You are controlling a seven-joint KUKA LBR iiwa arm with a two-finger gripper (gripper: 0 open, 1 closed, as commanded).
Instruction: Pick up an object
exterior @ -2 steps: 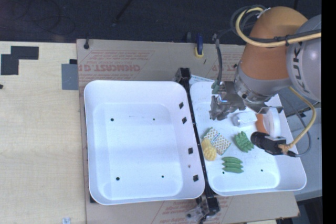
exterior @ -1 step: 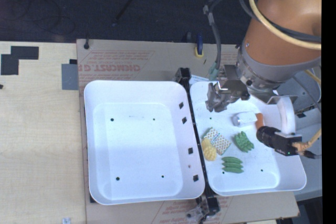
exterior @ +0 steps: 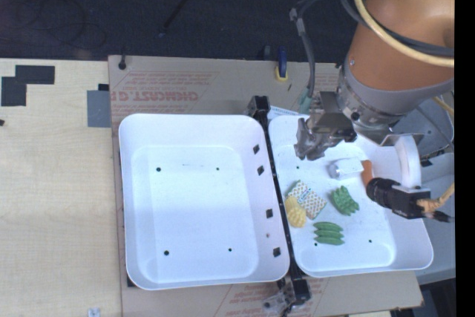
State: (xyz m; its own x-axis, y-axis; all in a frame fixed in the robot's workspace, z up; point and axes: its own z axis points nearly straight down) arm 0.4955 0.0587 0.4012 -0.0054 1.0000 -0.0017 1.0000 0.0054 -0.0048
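**Arm poised over the right bin, objects loose on its floor**

Nearest the camera, at the front of the right bin (exterior: 415, 252), lies a green pea pod (exterior: 328, 233), flat on the white floor. Just behind and to its left sits a yellow corn cob (exterior: 296, 215), touching a patterned packet (exterior: 308, 199) that overlaps its upper end. To the right of these, apart from the pod, lies a leafy green piece (exterior: 344, 200). Farther back rests a small grey-white cylinder (exterior: 340, 169), with an orange object (exterior: 367, 169) just beside it on the right, partly hidden by black hardware (exterior: 397, 198) at the bin's right edge.

Above the cylinder and to its left hangs the gripper (exterior: 310, 148), dark and seen from above; nothing is visible between its fingers, and how wide they stand cannot be told. It hovers over the rear part of the right bin, near the divider. Behind it rises the arm's orange band (exterior: 404, 11) and grey wrist.

The left bin (exterior: 130, 159) lies beside the right one, the two touching along black clips (exterior: 263, 159). Both rest on a cardboard sheet (exterior: 185, 89) atop the pale wooden bench (exterior: 52, 197).
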